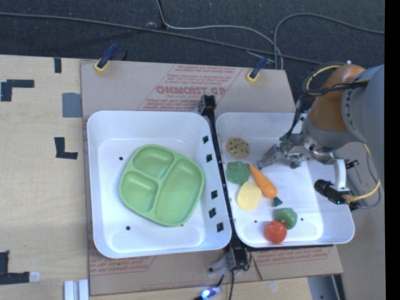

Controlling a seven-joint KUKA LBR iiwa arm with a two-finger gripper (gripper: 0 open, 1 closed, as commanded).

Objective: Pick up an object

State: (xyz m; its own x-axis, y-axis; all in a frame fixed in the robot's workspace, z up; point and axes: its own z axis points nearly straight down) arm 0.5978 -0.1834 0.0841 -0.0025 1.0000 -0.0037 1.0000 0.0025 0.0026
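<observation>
The right bin [312, 230] holds several toy foods. A brown cookie [237, 146] lies at its far left, with a green leafy piece [237, 172] just below it. An orange carrot [263, 180] lies slantwise beside a yellow lump [249, 197]. A green pepper [286, 217] and a red tomato [275, 231] sit near the front wall. My gripper [274, 154] hangs over the bin's middle, right of the cookie and above the carrot's tip. It is open, with nothing between its fingers.
The left bin [100, 136] holds a green divided plate [162, 184]. A black divider strip [215, 167] runs between the two bins. The arm's grey body and orange band [337, 99] fill the right side. Cables cross the dark floor behind the bench.
</observation>
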